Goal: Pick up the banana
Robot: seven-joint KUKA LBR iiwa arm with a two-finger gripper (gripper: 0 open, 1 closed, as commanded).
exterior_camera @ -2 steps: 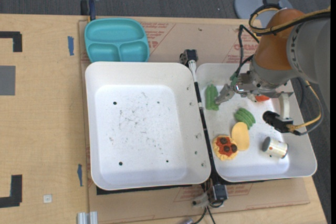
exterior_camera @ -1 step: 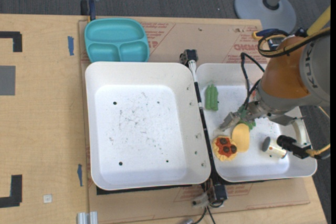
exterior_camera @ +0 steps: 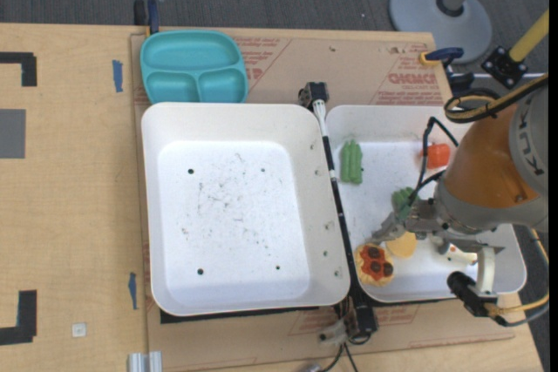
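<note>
Right bin [exterior_camera: 384, 125], pincer [exterior_camera: 389, 231] low near toys at front rim, finger state unclear.

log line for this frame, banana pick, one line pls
stage: arm over right bin | gripper: low, by yellow piece | grasp: not confirmed | nearby: green toy, pizza toy

Teal tray [exterior_camera: 193, 65]: behind left bin [exterior_camera: 174, 187]
Green toy [exterior_camera: 350, 161]: right bin [exterior_camera: 384, 122], near its left wall
Pizza slice [exterior_camera: 376, 263]: right bin, front-left corner
Orange toy [exterior_camera: 437, 154]: right bin
</note>
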